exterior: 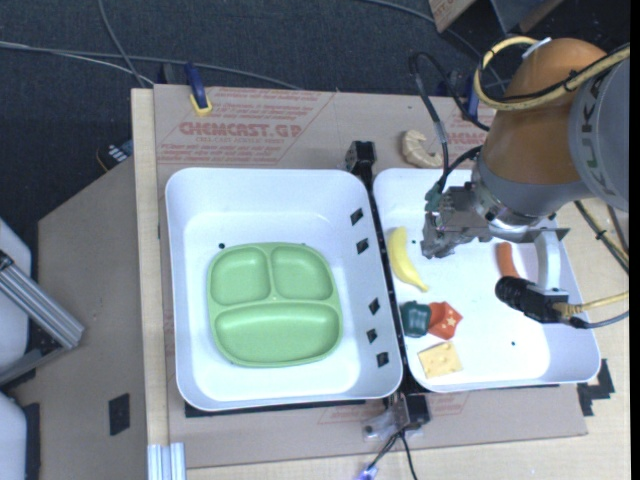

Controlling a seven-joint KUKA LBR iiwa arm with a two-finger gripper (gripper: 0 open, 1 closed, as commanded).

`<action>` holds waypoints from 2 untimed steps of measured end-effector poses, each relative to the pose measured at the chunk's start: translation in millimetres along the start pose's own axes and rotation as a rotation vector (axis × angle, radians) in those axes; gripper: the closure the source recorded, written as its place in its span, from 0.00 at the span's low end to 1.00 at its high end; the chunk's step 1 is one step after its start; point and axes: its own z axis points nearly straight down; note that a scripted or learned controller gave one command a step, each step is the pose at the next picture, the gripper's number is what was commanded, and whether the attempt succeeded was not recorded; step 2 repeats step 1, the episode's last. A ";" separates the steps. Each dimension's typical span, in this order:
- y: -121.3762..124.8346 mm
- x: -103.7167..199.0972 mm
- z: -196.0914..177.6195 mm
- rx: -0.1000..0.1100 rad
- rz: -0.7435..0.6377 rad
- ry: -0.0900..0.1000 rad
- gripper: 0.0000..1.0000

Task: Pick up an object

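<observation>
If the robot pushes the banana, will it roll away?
Probably not far. The banana is curved and lies flat in the right bin, so a push would more likely spin or slide it than roll it. Its smooth, toy-like skin might slip on the bin's smooth white floor. It looks small, so likely light. The end effector hangs just beside it.

Left bin: my shallow white plastic bin (190,208), at 9 o'clock on the bench.
Plate: a pale green plastic plate with three compartments (275,303), lying flat in the middle of that bin.
Sheet: printed brown cardboard sheet (240,128) under the bin.
Clamp: small blue-and-yellow clamp (198,88) at 11 o'clock, on the cardboard's far edge.
Lump: a beige curved lump (420,148) at 1 o'clock, on the cardboard; I cannot tell what it is.
Rail: grey aluminium rail (35,293) at 9 o'clock, off the bench.
</observation>
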 end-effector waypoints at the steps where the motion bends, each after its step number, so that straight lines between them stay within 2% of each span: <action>1: 0.3 59.9 -5.0 0.001 -0.001 0.001 1.00; 2: 0.3 59.9 -5.0 0.001 -0.001 0.001 1.00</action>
